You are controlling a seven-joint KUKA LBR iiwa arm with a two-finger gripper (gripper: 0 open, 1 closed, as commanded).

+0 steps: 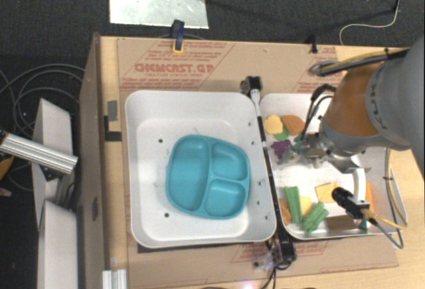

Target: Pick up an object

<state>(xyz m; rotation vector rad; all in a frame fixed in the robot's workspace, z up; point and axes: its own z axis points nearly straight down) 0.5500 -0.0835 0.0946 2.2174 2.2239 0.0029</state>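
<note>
My gripper (304, 146) is low in the right bin (335, 231), at its upper-left part, under the grey wrist with the orange band. Just left of it lies a purple toy (281, 147), close to the gripper tip; whether they touch is unclear. A yellow piece (273, 124) and an orange piece (293, 124) lie just above it near the bin's far-left corner. In the near part of the bin are a green piece (316, 215), an orange stick (292, 202), a small yellow piece (305, 203) and a tan block (325, 191).
The left bin (149, 148) holds a blue divided plate (207, 176). A black divider clip (252, 86) sits at the top between the bins. The arm's bulk covers the right bin's far-right part. Cables run at the right edge.
</note>
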